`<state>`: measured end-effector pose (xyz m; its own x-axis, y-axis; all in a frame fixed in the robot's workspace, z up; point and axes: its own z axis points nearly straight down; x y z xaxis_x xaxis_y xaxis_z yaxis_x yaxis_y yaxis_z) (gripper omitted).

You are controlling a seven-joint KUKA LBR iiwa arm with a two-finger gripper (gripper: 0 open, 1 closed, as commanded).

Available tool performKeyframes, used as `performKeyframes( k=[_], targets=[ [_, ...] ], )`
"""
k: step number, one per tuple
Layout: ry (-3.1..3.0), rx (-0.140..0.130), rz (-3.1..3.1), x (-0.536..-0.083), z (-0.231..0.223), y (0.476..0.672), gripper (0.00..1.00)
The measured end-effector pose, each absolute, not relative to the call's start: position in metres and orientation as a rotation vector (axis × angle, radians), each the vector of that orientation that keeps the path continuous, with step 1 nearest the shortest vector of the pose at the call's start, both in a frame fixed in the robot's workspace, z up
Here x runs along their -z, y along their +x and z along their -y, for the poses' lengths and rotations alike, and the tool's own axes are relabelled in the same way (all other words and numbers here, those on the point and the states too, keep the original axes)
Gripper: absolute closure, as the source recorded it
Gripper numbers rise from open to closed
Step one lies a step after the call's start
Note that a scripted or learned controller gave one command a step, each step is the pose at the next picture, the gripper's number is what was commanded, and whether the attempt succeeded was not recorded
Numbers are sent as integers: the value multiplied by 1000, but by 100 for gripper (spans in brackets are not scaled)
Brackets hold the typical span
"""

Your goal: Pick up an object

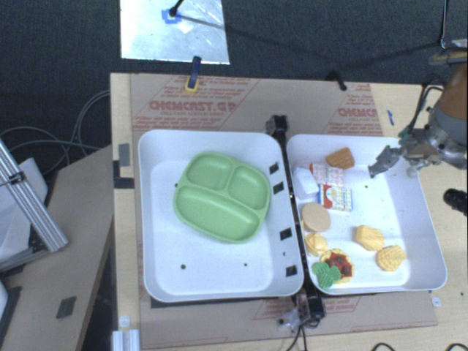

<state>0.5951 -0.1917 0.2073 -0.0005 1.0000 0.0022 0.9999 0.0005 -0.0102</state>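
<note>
Toy food pieces lie scattered in the right-hand shallow white bin (pixel 431 258), and any of them could serve as the object to lift. Closest to the tool (pixel 380 165) is a small orange-brown bread-shaped piece (pixel 340 157) near the bin's far edge; it lies just to the left of the tool, its long axis running roughly left to right. Nearer and to the left sits a flat red-and-white printed packet (pixel 331 186), then a round tan disc (pixel 316 217), two yellow ridged chunks (pixel 369 237) toward the near right, and a green-and-red leafy piece (pixel 333 268) at the near left corner.

The grey tool reaches in from the right over the bin's far right part, apparently above the floor, with nothing seen between its tips. Whether it is wide or narrow, I cannot tell from this slant. The left-hand white bin (pixel 164 273) holds a pale green divided plastic tray (pixel 223 196), well apart from the tool. In my judgement, a short shift left would bring the tool over the bread piece.
</note>
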Motion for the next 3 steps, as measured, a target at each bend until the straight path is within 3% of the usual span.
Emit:
performKeyframes(
  k=[1,3],
  targets=[
    [-2219,1,2226,-214,191,598,0],
    [-2219,-2,2222,-101,200,594,0]
  ],
)
